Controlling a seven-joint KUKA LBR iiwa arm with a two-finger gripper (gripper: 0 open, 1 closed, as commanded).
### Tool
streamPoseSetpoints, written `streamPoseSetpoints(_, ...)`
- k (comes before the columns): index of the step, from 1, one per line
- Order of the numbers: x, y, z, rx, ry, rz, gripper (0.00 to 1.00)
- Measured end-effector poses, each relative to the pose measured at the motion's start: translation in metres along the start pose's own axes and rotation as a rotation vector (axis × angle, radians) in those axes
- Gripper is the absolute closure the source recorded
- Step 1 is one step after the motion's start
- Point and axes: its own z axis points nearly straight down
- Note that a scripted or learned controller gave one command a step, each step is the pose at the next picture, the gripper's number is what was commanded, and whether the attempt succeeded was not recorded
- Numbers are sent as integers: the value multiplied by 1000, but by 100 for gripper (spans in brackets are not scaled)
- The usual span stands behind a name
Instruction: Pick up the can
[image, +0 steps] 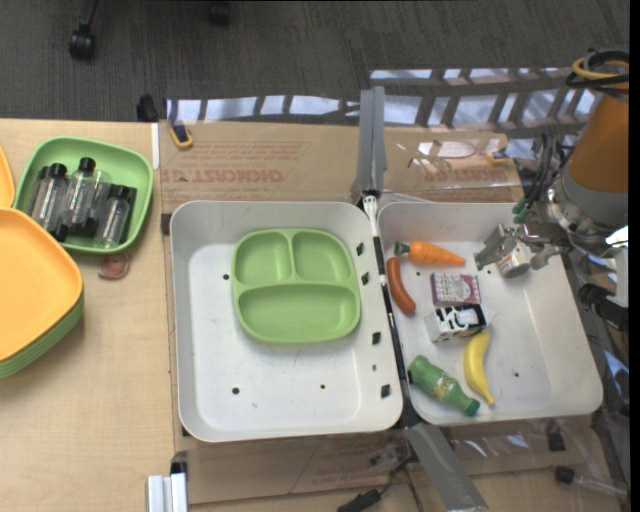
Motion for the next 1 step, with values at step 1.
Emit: streamPoseSetpoints(1, -1, 0, -8, 1, 0, 0, 100)
